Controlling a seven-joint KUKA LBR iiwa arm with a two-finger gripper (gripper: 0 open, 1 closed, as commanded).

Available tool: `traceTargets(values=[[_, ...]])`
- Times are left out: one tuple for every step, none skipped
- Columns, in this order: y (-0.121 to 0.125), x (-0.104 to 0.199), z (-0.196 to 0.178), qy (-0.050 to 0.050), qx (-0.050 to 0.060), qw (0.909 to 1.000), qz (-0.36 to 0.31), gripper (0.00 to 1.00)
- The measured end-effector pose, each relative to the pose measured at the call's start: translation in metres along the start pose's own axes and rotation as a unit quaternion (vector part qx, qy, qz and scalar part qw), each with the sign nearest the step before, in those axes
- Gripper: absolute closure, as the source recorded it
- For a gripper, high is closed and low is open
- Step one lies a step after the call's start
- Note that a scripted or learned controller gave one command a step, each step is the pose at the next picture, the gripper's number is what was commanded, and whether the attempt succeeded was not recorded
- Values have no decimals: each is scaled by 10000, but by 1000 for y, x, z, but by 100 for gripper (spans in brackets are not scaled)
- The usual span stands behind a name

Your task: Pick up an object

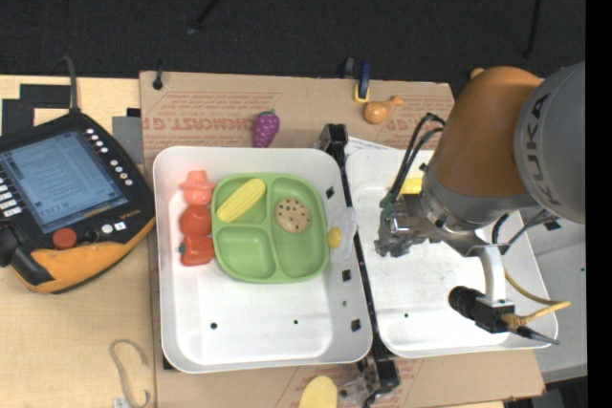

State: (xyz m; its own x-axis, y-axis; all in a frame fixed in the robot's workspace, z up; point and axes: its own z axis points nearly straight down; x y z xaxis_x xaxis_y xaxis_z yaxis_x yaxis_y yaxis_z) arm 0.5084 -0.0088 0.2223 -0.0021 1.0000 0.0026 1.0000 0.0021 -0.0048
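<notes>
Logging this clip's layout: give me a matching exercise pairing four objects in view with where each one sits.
Things:
1. corn cob
2. cookie
3. red figure
4. purple grapes

Places:
A. on the cardboard behind the left bin
B. green tray, upper-left compartment
C. in the left bin, beside the tray's left edge
D. green tray, upper-right compartment

Pairs: 1-B, 2-D, 3-C, 4-A

A green divided plate [251,255] lies flat in the left bin, holding a yellow corn cob [239,198] and a cookie [293,215]; a red toy [196,225] lies beside it.
</notes>
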Motion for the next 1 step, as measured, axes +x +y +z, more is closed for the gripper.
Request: traceTargets(values=[[-8,47,-14,-2,-17,10000,-9,100]])
